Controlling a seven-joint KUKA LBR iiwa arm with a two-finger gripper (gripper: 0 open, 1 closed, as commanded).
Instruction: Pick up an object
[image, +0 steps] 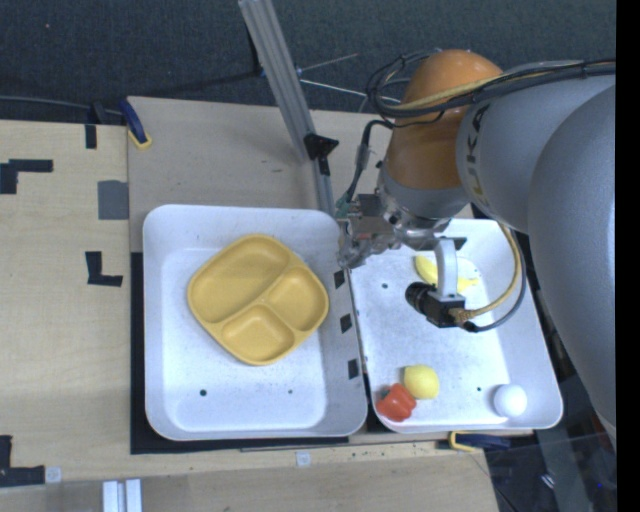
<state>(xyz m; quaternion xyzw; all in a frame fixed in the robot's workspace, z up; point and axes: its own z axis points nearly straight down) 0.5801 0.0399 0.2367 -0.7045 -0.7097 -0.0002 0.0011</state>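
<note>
Camera view: yellow three-compartment plate

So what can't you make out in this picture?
All in the camera view:
Pale yellow thing in the right bin: half covered by the arm, shape unclear.
Right bin's far right side: hidden under the arm.
Red thing beside the yellow ball: too small to name.
Gripper: blurred against the bins' shared edge.

Probably a lab: robot arm, taped bench
</note>
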